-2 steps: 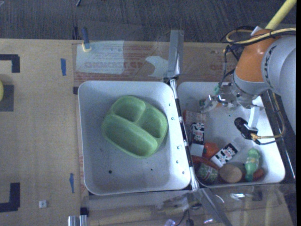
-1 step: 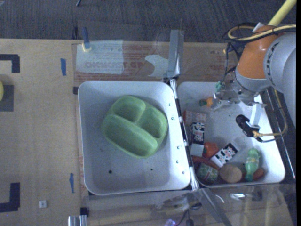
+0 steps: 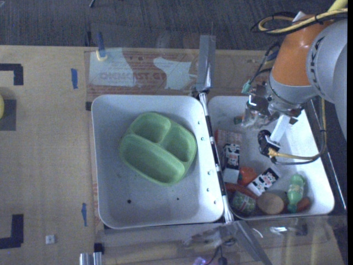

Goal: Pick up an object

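A smooth, matt green plastic divided tray (image 3: 159,146) is seen in a glossy white plastic bin (image 3: 105,164); the pale wooden bench top (image 3: 44,164) looks matt and finely grained

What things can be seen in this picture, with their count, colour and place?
Bins: 2, white, side by side on the bench.
Divided tray: 1, green, upside down or not I cannot tell, in the left bin.
Small cartons: 2, black and white print, in the right bin, one by the divider, one nearer the front.
Round brown object: 1, at the front wall of the right bin.
Green bottle-like object: 1, front right corner of the right bin.
Other small items: a red and green cluster, too jumbled to count, front of the right bin.
Blue tape marks: several, on the wooden bench.
Arm: 1, grey with orange band, over the right bin.
Gripper: 1, above the rear of the right bin.
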`<state>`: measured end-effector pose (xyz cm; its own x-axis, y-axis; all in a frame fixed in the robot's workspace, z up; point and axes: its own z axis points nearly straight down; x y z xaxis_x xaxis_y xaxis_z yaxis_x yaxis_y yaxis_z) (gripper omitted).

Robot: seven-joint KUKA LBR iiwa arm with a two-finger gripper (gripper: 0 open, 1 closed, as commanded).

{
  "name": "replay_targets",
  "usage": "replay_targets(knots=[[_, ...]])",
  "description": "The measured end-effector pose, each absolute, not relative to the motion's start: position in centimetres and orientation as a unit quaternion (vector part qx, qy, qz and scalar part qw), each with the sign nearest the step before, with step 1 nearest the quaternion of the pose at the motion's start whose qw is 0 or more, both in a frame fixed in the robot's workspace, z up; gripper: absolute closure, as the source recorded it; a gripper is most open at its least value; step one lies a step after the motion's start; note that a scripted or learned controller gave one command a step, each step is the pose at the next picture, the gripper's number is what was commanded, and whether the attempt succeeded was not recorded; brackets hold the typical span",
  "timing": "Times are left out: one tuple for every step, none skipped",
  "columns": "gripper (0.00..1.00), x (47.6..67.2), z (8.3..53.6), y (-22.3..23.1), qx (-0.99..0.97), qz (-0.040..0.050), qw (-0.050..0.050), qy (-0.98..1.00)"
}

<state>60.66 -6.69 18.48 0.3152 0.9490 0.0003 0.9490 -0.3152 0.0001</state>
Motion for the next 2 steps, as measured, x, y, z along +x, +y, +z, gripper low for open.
replay_targets(knots=[[1.00, 59.3, 12.0, -12.6, -0.840, 0.0012, 0.001, -0.543], [1.00, 57.6, 23.9, -8.6, -0.894, 0.0006, 0.000, -0.448]])
